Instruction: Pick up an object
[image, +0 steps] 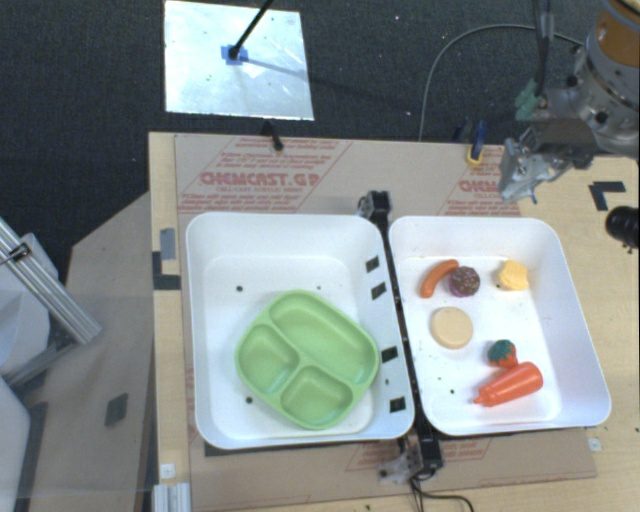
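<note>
Hand (520, 180) above rt bin (575, 300) rim, grip state unclear, carrot (510, 384) nr strawberry (502, 352)

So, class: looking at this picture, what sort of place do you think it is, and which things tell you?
Most likely a robotics lab test bench, not a kitchen. A robot gripper hangs above two white bins, the food, like the carrot, looks like plastic toys, and loose cables trail across the bench.

Arm enters from the upper right, grey body with the orange band showing at the top corner. Wrist angled down and toward the left. Gripper (520, 180) hangs low at the end of it, metal fingers (512, 185) pointing downward. Nothing seen between them. Cable loops off behind the wrist.
</note>
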